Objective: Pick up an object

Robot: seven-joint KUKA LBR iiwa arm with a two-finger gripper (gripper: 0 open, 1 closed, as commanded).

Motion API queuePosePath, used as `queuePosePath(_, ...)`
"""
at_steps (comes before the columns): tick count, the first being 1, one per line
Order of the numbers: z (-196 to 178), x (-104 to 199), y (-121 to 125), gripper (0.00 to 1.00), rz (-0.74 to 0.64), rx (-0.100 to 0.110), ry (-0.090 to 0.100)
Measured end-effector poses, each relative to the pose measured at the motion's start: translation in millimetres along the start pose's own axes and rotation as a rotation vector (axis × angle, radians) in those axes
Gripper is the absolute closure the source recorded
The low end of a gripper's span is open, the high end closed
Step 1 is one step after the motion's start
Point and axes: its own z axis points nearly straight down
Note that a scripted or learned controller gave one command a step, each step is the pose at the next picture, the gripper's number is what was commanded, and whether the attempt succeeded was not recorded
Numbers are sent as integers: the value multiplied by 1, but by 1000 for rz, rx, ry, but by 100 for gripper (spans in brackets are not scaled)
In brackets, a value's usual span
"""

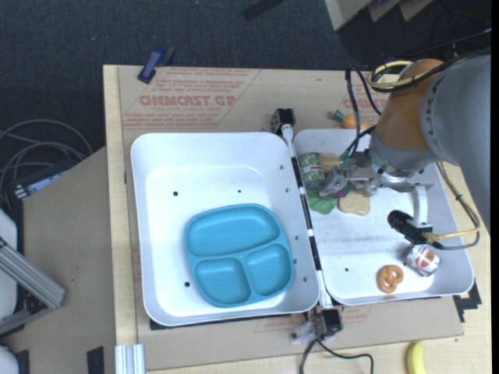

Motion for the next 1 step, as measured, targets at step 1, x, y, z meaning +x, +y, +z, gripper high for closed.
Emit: queuePosePath(1, -10, 0, -1, 100, -1, 5, 2)
